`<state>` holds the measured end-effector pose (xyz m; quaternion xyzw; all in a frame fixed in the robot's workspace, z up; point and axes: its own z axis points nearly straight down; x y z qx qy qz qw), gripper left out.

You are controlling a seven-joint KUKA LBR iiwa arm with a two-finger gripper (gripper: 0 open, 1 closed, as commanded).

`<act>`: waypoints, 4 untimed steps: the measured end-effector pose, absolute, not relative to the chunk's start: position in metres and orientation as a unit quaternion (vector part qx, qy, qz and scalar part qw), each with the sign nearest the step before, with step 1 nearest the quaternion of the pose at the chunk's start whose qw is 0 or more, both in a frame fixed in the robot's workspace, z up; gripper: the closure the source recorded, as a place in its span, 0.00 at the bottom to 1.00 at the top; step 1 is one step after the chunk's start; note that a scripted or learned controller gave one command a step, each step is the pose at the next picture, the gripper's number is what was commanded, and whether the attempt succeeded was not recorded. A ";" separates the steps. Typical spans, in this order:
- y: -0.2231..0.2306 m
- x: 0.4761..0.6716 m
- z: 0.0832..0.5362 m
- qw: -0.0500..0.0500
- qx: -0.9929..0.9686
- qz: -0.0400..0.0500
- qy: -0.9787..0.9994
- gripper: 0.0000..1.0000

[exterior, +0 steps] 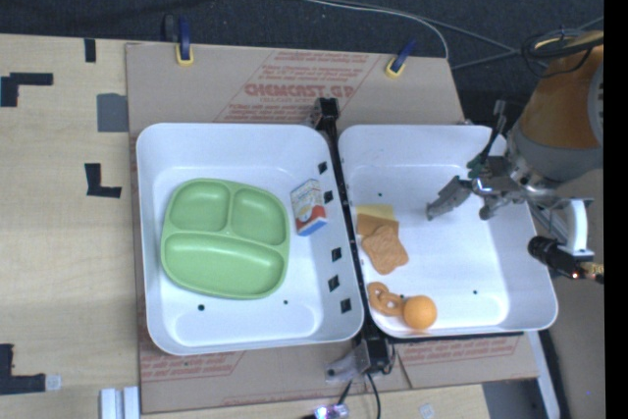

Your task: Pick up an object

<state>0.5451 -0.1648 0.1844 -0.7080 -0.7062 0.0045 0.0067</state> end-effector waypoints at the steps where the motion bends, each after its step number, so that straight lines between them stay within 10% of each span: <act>1: -0.164 0.548 0.192 0.001 -0.707 0.001 -0.708 0.00; 4: -0.160 0.546 0.085 0.000 -0.707 0.001 -0.708 0.00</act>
